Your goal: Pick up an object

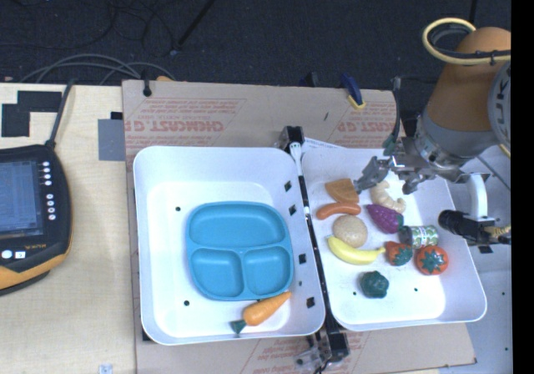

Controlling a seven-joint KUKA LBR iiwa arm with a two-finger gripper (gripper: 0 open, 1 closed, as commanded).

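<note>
My gripper [390, 177] hangs over the back of the right bin [455, 301], open, with its two fingers spread and nothing held between them. Just below it lie a white garlic-like piece [385, 195] and a purple eggplant [384, 217]. To its left are an orange bread piece [342, 189] and a red sausage [336, 210]. Further forward sit a beige potato [351, 230], a yellow banana [355, 253], a small green can [421, 236], a red tomato [431, 260], a red and teal piece [398, 254] and a dark green lump [375, 284].
The left bin [158, 197] holds a blue divided plate [238, 249] and, at its front, an orange carrot [265, 310]. A control pendant [29, 209] lies on the bench at far left. The bins' shared wall [304, 230] runs between them.
</note>
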